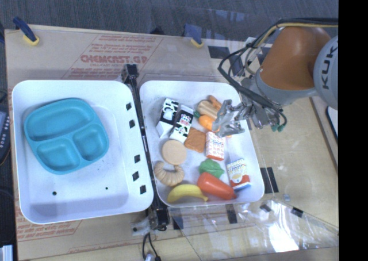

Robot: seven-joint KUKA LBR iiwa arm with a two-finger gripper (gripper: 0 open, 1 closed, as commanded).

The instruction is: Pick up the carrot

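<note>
End effector [225, 121] hovers near the bin's top; can't tell its grip. Carrot [216, 185] sits well apart, so it'll probably snag the wrong item.

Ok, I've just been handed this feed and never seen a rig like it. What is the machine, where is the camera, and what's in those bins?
One camera looks down at a slant on two white bins. The grey and orange arm reaches in from the right; its end effector hovers over the right bin, above toy food. I can't tell whether it holds anything. The carrot, your target, lies near that bin's front, beside a banana. The left bin holds a blue divided plate.
</note>
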